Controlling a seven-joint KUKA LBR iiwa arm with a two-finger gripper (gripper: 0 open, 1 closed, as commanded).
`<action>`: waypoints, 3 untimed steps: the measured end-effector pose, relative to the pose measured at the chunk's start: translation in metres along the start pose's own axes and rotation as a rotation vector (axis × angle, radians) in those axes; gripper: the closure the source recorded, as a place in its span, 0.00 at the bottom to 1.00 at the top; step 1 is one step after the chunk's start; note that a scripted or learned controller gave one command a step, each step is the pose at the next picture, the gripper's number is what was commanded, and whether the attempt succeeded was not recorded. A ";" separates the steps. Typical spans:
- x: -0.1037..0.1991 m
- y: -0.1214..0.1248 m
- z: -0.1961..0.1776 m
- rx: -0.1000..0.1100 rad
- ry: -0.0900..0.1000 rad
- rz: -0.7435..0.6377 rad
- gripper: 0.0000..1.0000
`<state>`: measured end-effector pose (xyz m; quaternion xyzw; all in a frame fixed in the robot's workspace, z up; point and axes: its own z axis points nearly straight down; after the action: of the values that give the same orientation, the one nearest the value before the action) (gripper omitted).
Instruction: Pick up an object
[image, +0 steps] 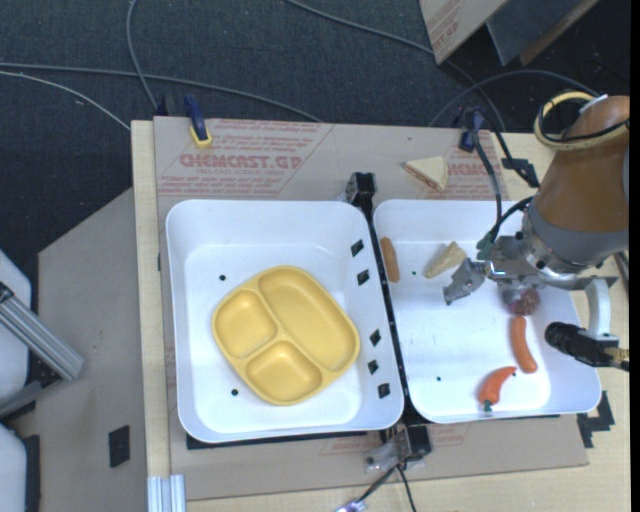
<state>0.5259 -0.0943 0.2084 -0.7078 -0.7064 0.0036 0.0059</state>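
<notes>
Camera view: dark carpet lying around a cardboard-topped bench (270, 160) bearing 2 shallow white bins side by side. Resting in the left bin (190, 240): 1 yellow divided tray (286, 334) with 3 compartments, nothing lying in them. Lying in the right bin (440, 395): 1 small brown stick (390, 260) against the near-centre wall, 1 tan wedge (443, 260), 1 orange-red sausage (524, 345), 1 curved red-orange pepper (496, 383) with a green tip, and 1 dark round piece (524, 298) partly hidden under the wrist. Sitting outside the bins on the cardboard: 1 sandwich triangle (428, 172).

Reaching in from the right over the right bin: grey arm with orange band. Hanging beside the tan wedge, just right of it: gripper (464, 283), nothing showing between its tips; impossible to tell whether spread or pressed together.

Step judged in hand: approaching a target, nothing yet grasped. Likely candidate: tan wedge, nearest the tips. Calling next for centring over that piece, descending, then closing on it.
</notes>
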 end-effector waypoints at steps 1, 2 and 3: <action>0.000 0.003 -0.005 -0.011 -0.001 -0.002 0.00; -0.010 0.001 0.048 -0.006 -0.001 -0.001 0.00; -0.008 -0.010 0.101 -0.005 0.000 -0.001 0.00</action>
<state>0.5144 -0.1018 0.1080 -0.7073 -0.7069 0.0020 0.0041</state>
